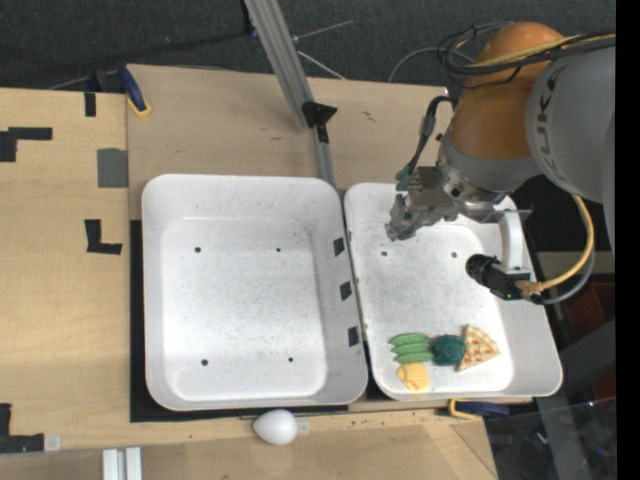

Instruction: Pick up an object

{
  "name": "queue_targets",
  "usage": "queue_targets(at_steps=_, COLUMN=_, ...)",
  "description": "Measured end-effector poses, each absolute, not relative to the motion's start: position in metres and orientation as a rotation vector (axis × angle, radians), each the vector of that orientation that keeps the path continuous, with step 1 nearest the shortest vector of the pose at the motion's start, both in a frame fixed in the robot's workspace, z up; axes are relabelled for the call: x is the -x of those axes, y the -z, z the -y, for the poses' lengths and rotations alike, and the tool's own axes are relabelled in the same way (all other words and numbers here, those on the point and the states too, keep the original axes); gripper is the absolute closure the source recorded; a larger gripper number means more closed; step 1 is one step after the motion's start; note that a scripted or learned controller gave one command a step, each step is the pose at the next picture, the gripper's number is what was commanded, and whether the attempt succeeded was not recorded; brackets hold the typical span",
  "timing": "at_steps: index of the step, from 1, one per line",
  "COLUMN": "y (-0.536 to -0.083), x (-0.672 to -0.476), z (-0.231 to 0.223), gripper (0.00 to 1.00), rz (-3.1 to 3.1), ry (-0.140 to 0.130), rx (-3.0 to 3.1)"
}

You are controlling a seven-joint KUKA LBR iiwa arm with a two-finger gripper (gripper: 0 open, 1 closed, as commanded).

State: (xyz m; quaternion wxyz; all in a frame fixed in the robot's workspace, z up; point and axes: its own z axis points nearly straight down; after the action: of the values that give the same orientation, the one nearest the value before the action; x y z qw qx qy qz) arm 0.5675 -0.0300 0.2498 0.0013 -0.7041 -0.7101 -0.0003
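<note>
We see two shallow white plastic bins, the left bin [240, 288] and the right bin [440, 268], both freckled with fine dark specks and a few black dots. They sit on a pale tan wooden tabletop [60, 268] marked with black tape pieces and one grey patch. Toward the tabletop's near right corner lie a ridged green pea-pod toy [408, 345], a dark teal bushy toy [447, 348], a small yellow toy [413, 374] and an orange-and-cream pizza-slice toy with red spots [479, 348]. A glossy white egg-shaped object [276, 427] rests at the near edge. The dark grey metal claw [400, 223] hangs under a grey arm with an orange band [500, 88].
</note>
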Motion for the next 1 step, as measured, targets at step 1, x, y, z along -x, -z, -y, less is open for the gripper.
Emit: queue_targets(at_steps=1, y=-0.2532, x=-0.5623, z=-0.0304, gripper=1.0, rz=2.228, ry=0.0, rx=2.21)
